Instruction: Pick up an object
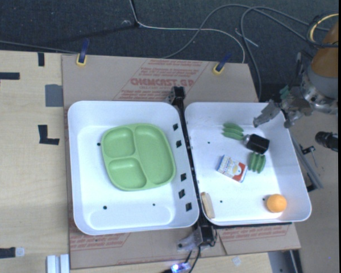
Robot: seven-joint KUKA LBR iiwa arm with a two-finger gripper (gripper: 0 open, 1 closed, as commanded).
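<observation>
**Grey claw poised above the right bin's far corner**

Grey and metallic, the gripper [275,115] hung at the right bin's [284,158] upper right rim, its 2 fingers spread and holding nothing. We judged the nearest target the black block [257,144], just below-left of the claw, its long axis slanting down-right. Nearby lay 2 ribbed green pieces [233,131], a glossy carton [232,168] and a smooth orange ball [276,203].

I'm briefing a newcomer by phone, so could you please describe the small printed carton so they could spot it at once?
Look in the right-hand white bin, near its middle. The small carton lies flat there, below a black block and left of a green piece. It alone is white with blue and red print.
</observation>
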